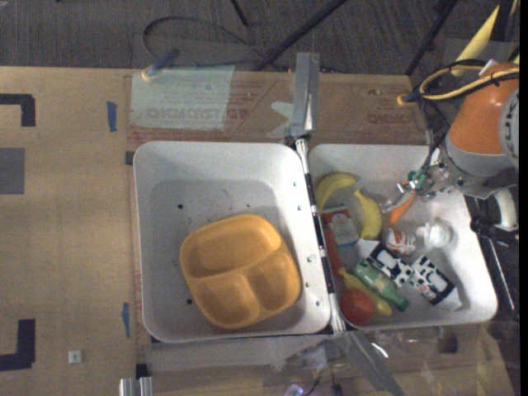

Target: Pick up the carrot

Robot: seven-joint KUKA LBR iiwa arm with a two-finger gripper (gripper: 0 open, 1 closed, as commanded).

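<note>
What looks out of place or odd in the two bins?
Nothing looks spilled or broken. The right bin is crowded: banana, bottle, carton and tomato lie jumbled. The carrot hangs tilted at the gripper.

The small orange carrot (398, 209) is hanging tilted in the right bin (470, 291), toward its far side, right of the banana (351, 195).

- The arm (487, 130) entered from the right, its orange band uppermost and its grey wrist below.
- The gripper (410, 190) pointed down and to the left, with an orange object seen between its fingers.
</note>
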